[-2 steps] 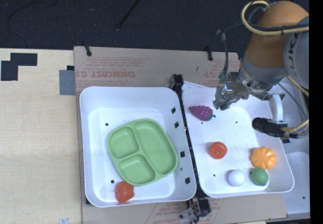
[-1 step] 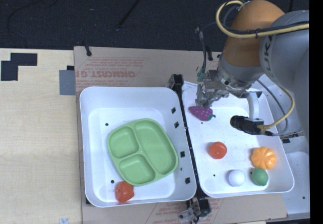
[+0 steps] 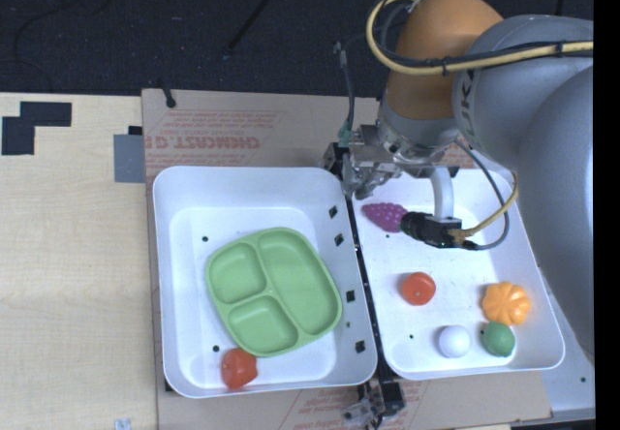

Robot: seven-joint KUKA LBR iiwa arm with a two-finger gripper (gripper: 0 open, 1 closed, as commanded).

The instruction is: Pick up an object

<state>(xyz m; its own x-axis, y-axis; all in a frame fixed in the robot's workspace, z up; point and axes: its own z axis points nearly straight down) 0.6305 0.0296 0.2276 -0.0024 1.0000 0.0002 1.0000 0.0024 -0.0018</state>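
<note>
Purple grape bunch (image 3: 385,216) lies at far-left corner of right bin (image 3: 542,346), long axis running left-right. Gripper (image 3: 366,178) hangs just above and slightly left of it, over divide between bins; grip state cannot tell. Likely target: nearest item. Red tomato (image 3: 418,289), orange pumpkin (image 3: 507,303), white ball (image 3: 452,341), green ball (image 3: 499,339) lie nearer camera, well apart.

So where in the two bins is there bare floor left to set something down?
Left bin: bare strip above the green plate. Right bin: bare middle between the red tomato and orange pumpkin. Crowded around the purple grapes under the gripper.
</note>
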